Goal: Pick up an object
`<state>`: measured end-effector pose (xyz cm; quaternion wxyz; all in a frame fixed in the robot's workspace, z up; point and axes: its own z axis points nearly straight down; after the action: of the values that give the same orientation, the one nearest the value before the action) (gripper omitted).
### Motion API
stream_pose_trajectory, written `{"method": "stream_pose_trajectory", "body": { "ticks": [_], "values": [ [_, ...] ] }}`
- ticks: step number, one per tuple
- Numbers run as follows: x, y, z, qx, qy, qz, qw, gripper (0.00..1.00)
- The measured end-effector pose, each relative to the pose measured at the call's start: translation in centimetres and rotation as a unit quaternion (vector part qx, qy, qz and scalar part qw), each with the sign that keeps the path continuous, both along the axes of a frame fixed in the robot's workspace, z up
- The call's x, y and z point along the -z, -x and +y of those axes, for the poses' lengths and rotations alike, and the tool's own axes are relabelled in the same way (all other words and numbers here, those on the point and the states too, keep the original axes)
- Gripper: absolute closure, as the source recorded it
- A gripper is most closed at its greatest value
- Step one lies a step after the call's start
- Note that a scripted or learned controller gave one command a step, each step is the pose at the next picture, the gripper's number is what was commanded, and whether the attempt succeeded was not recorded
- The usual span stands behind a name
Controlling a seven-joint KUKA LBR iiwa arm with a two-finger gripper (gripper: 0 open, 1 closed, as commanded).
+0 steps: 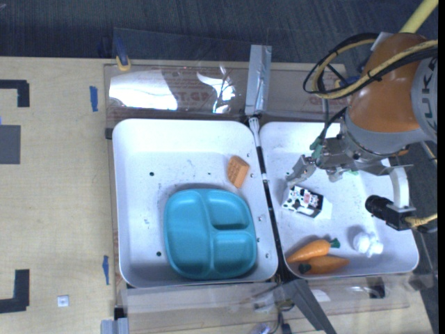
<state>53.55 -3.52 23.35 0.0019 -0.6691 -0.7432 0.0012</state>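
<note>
My gripper [316, 175] hangs over the back half of the right bin [410, 256], open, with nothing between its fingers. Just in front of it and slightly to the left, a small black-and-white patterned packet [303, 200] lies on the bin floor, apart from the fingertips. An orange carrot [313, 250] with a green stub lies along the front wall, with a second orange piece [327, 264] beside it. A small white object [365, 243] sits at the front right.
The left bin [132, 186] holds a blue compartment plate [208, 233] and a small orange block [238, 170] near the divider. A black fitting with a cable [386, 209] hangs off the arm over the right bin's right side.
</note>
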Motion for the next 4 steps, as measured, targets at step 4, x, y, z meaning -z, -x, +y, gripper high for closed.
{"method": "stream_pose_trajectory", "body": {
  "ticks": [4],
  "values": [
    [12.5, -0.8, -6.6, 0.011, 0.0055, -0.034, 0.9993, 0.0]
  ]
}}
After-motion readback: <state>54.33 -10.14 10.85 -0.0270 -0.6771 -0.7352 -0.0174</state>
